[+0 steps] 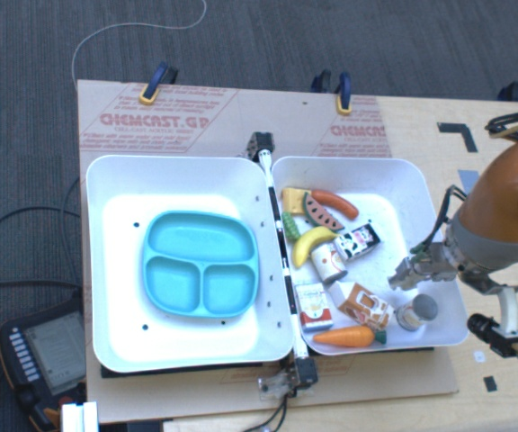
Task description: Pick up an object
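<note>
Just below the gripper (414, 273), near the lower right corner of the right bin (394, 174), lies a small grey round can (416, 310), the closest item to the fingers and the likeliest pick. Whether those fingers are apart or together cannot be told from this slanted overhead view; nothing is visibly held between them. The gripper sits over bare white floor, apart from every object.

Left of the gripper and slightly lower lies an orange carton (367, 305), with a carrot (343, 337) beyond it against the bin's front wall. Further left are a small white-and-red box (314, 302), a white cup with a red band (328, 260), a black-and-white cow-patterned carton (359, 240) and a banana (312, 240). Up and left, farthest away, rest a watermelon slice (317, 211) and a hot dog (334, 202).

Well off to the left, the left bin (115, 174) holds a blue divided plate (201, 264).

Judging by this, the arm (502, 214), reaching in from the right, is in the approach step, with no grasp made. The next move calls for centring over one item, likely the can, then descending and closing squarely on it.
</note>
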`<state>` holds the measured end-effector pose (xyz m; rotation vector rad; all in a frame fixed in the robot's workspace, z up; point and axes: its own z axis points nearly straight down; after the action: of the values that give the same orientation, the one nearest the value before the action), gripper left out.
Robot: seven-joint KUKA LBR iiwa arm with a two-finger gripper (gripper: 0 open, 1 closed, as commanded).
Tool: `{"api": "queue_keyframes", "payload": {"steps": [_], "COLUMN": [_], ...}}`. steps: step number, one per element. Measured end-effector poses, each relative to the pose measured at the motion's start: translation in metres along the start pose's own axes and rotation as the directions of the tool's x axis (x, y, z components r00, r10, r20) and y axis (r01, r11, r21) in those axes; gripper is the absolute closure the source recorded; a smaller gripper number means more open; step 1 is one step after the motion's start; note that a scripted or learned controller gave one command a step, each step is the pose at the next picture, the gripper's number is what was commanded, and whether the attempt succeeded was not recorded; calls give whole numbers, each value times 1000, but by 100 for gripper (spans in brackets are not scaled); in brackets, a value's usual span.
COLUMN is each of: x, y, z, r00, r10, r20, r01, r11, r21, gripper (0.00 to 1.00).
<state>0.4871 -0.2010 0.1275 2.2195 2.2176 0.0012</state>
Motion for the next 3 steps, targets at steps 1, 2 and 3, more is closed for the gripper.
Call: {"api": "queue_keyframes", "payload": {"steps": [1,2,3], "x": [0,42,42], "y": [0,-2,0], "z": [0,39,28], "r00": [1000,1000,1000], "r10": [0,1,1], "r20": [0,3,3], "r01": [0,-1,-1], "r11": [1000,1000,1000], "r21": [1,-3,-7], "gripper": [0,0,100]}}
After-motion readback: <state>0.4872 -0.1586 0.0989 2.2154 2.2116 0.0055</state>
